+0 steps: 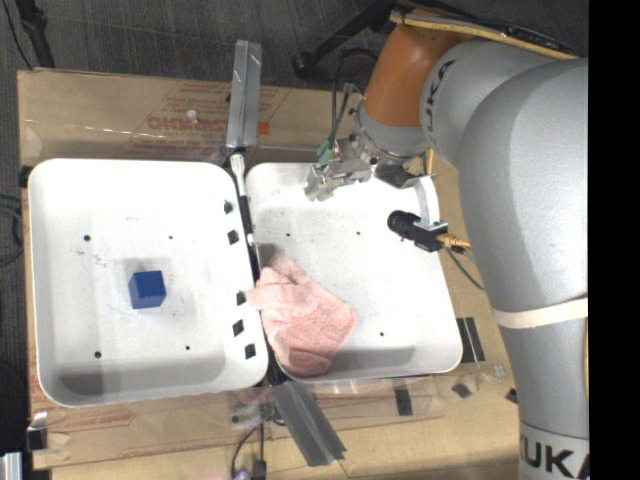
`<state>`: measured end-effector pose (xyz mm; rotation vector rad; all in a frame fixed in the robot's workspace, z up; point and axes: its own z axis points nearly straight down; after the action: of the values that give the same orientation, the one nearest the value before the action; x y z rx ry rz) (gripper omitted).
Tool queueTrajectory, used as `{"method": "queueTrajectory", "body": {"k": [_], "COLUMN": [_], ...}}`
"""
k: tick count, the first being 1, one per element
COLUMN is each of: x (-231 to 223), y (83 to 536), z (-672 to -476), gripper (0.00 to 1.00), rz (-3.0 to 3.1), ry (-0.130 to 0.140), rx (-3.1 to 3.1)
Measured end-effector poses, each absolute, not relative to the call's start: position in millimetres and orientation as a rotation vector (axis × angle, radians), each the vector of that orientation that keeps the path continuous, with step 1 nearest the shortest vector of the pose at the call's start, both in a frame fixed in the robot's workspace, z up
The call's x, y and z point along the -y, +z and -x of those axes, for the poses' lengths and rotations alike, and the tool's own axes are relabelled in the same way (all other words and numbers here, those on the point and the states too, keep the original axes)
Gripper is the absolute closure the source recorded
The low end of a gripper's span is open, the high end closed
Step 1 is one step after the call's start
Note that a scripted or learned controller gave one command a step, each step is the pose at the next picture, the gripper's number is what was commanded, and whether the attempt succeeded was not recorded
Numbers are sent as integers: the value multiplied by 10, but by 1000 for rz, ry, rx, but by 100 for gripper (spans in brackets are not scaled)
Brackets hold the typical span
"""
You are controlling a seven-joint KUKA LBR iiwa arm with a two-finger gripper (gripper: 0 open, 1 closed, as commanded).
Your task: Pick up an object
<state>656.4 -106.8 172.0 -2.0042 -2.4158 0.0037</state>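
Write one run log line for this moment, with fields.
arm: over right bin far edge | gripper: nothing seen held | pink cloth: right bin, near left wall | blue cube: left bin

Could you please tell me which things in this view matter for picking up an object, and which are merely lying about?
For the job:
gripper
blue cube in the left bin
pink cloth in the right bin

Lying about:
cardboard sheet beneath the bins

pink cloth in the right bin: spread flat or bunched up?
Bunched up. The pink cloth lies in a rumpled heap with folds, against the right bin's left wall, near its front corner, its edge riding up on the divider.
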Motion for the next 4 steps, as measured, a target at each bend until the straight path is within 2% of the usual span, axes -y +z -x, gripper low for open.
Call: {"method": "queueTrajectory", "body": {"k": [1, 4], "x": [864, 843], "y": [2316, 2610], "z": [-6570, -6582], "gripper": [100, 100], "rz": [1975, 1954], "ry": [0, 5], "rx": [2443, 2459]}}
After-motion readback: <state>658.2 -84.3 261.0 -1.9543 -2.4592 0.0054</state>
